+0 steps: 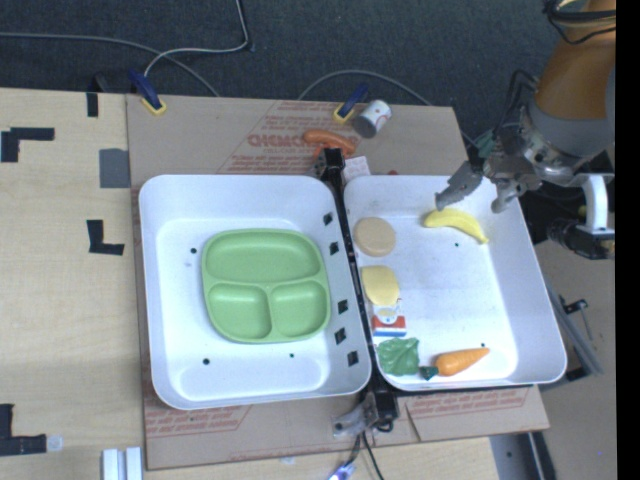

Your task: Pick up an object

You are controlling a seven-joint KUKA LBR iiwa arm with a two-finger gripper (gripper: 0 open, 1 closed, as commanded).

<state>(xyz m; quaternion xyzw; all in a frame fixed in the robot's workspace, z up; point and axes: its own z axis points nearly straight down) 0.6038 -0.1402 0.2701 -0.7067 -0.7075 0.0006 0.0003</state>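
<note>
The gripper (478,186) is seen spread wide and empty just above the banana (457,223), which lies at the right bin's (520,298) far edge, seemingly positioned for a grasp.

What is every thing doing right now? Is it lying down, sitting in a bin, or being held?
Green three-compartment plastic plate: flat in the left white bin, nothing on it.
Yellow toy banana: lying in the right white bin, just below the gripper, not held.
Round tan cookie: lying flat.
Pale yellow block: lying flat.
Orange toy carrot: on its side.
Gripper: open, holding nothing.
</note>
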